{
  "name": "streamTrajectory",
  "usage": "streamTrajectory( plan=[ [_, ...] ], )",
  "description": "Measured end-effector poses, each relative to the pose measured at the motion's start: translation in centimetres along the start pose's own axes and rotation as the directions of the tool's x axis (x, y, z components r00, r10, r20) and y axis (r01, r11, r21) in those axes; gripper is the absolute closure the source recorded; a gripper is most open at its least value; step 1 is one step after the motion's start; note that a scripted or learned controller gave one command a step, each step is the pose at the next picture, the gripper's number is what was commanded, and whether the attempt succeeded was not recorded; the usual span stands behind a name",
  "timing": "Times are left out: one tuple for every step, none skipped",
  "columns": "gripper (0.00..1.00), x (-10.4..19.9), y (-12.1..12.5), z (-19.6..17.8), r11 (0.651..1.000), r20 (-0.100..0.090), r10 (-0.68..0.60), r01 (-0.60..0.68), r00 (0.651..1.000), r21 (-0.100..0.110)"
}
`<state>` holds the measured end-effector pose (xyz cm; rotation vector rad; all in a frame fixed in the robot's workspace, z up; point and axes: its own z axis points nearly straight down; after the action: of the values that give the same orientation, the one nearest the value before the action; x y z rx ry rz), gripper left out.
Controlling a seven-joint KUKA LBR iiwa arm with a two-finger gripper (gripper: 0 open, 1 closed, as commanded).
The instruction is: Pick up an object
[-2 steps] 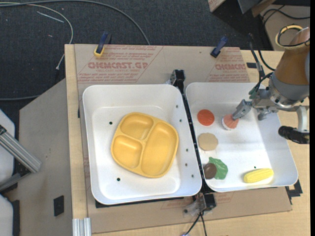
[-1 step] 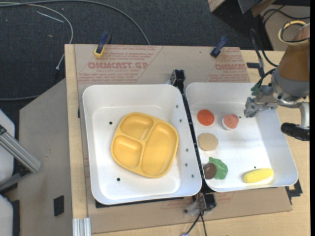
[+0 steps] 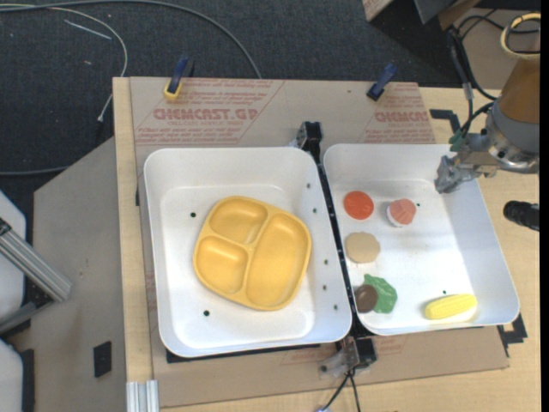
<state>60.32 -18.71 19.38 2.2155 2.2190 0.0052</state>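
Pincer (image 3: 452,175) above right bin (image 3: 489,239) far rim, holding nothing visible.

From my seat I see the arm (image 3: 521,101) coming in from about three o'clock, near the upper right of the camera view. Its orange band sits high, toward one o'clock, above the grey wrist. The wrist points down and toward nine o'clock, ending in the gripper (image 3: 450,177), which hangs low at the arm's eight o'clock side. The gripper's metal tip is small and blurred, so its state is beyond what I can make out.
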Motion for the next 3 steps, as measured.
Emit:
streamTrajectory(
  plan=[
    [1.00, -0.3, -0.4, -4.7, 1.000, 0.000, 0.001, -0.001, 1.000, -0.001],
    [1.00, -0.4, -0.3, -8.1, 1.000, 0.000, 0.000, 0.000, 1.000, 0.000],
    [1.00, 4.6, 0.0, -8.5, 1.000, -0.005, -0.004, 0.004, 1.000, 0.006]
  ],
)
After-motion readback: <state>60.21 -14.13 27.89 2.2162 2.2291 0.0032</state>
